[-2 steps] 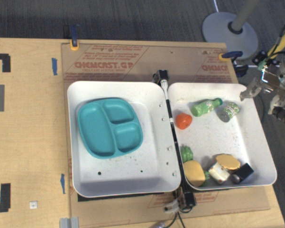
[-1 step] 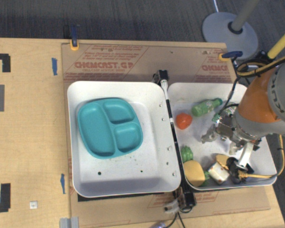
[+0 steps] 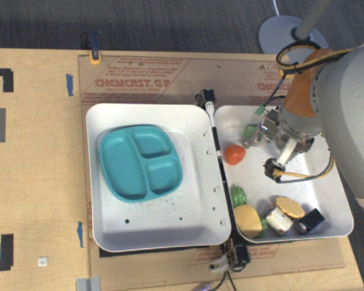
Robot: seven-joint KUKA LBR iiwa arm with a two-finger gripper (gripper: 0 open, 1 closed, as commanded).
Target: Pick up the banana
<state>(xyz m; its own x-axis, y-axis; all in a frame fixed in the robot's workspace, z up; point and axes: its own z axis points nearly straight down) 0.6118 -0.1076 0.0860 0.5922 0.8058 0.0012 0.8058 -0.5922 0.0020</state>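
Banana (image 3: pixel 248 220) lay yellow at the near edge of the right bin (image 3: pixel 327 190), well apart from the hand (image 3: pixel 261 132), which hung over the bin's far end beside a green thing (image 3: pixel 250 130); its opening couldn't be told.

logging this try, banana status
gripper in right bin, beside green item. likely banana, yellow piece at front edge, not held. white cylinder crowds it.

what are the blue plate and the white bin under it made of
Blue plate: likely moulded plastic, matte, one even colour with soft, rounded compartment edges. White bin: probably plastic too, slightly glossy, with rounded corners and a raised rim; painted metal can't be ruled out.
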